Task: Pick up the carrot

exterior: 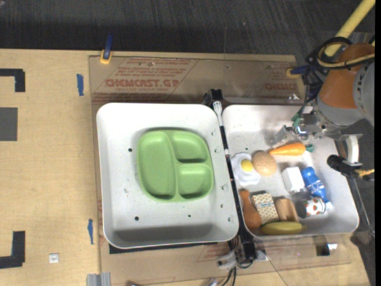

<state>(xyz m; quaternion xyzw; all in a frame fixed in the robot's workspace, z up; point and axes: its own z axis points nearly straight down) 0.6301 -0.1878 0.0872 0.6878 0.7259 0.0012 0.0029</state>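
"Fingers [302,129] first. Where are yours?"

"Mine hang over the far part of the right bin [250,118], just above one end of the carrot [287,150]."

"Open or closed?"

"I cannot tell. From up here the shiny bits all run together. I don't see the carrot between them."

"So where is the carrot?"

"It lies flat on the bin floor. Its other end is just beside a round brown lump [264,162], and the egg [245,165] is next to that."

"Why wait right there?"

"I think it's so I can go straight down. The carrot has bare floor on its far side. The other toys are packed tight on the near side, and I might bump them."

"And the green plate [156,165]?"

"It sits in the left bin [119,159], well away. I don't need it."
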